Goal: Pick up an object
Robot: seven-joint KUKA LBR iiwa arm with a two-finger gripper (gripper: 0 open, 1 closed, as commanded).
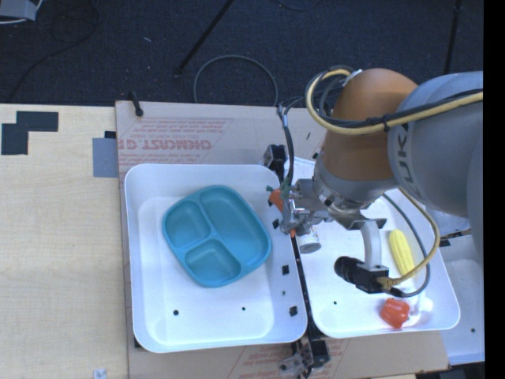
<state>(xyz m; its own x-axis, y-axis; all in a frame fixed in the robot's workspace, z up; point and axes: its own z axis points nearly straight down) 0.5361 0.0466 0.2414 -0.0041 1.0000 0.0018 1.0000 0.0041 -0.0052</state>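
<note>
A blue three-compartment plate (215,234) lies flat in the left white bin (158,322). In the right white bin (339,322), a yellow corn-like piece (401,251) lies near the right side and a small orange-red object (395,313) sits in the near right corner. My gripper (293,218) hangs over the divider between the two bins, under the orange wrist band, just right of the plate's edge. A small orange and green bit (275,197) shows at the gripper's left side; whether it is held is unclear.
The arm's grey and orange body covers much of the right bin's far half. A brown cardboard sheet (181,136) lies under both bins. Pale wooden benchtop (55,251) stretches to the left.
</note>
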